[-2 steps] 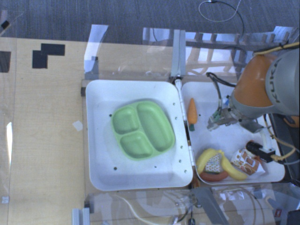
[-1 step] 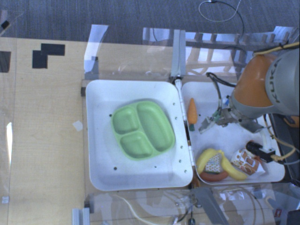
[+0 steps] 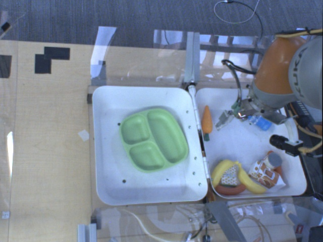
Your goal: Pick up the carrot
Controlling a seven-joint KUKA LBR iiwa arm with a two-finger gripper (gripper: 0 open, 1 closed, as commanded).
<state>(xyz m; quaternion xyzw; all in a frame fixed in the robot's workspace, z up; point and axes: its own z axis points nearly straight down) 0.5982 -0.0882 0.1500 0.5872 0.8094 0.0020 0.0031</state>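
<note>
While the carrot lies untouched against the right bin's left wall, I'm approaching; my gripper hangs spread and empty just beside it, needing to shift left and descend.

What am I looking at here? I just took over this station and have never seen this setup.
One fixed camera looks down at a slant on a bench with two shallow white bins. The grey and orange arm reaching in from the right is the robot; its tool hangs over the right bin. The left bin holds a green divided plate. The right bin holds the carrot, lying against its left wall, plus a banana, a small carton and a blue item. Nothing is seen in the tool.
</note>
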